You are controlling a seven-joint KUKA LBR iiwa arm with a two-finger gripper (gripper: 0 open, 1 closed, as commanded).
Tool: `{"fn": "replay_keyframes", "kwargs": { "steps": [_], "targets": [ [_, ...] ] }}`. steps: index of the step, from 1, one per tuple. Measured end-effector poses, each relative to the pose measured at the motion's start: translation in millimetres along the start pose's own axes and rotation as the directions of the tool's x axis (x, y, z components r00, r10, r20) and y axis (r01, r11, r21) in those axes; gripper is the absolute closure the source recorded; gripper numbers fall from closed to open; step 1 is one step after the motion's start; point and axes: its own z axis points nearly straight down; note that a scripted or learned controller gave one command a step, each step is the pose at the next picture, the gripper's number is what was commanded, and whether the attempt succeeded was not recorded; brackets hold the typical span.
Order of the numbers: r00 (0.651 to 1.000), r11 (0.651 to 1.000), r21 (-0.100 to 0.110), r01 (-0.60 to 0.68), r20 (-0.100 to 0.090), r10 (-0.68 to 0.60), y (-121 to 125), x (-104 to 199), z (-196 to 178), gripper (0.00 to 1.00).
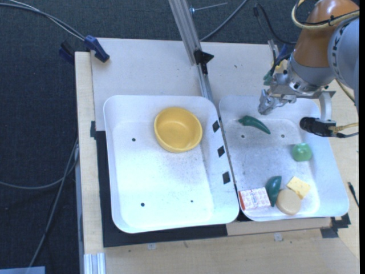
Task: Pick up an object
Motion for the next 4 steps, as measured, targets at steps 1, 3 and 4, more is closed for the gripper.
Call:
{"fn": "replay_keyframes", "kwargs": {
  "steps": [1, 3, 4],
  "targets": [
    [1.000, 1.000, 0.000, -0.001, 0.000, 0.001, -1, -5, -65, 1.00],
    [1.000, 1.000, 0.009, 0.004, -0.004, -0.004, -1, 48, -100, 1.00],
    [1.000, 1.000, 0.019, 0.004, -0.005, -0.004, -6, 110, -86, 1.00]
  ]
}}
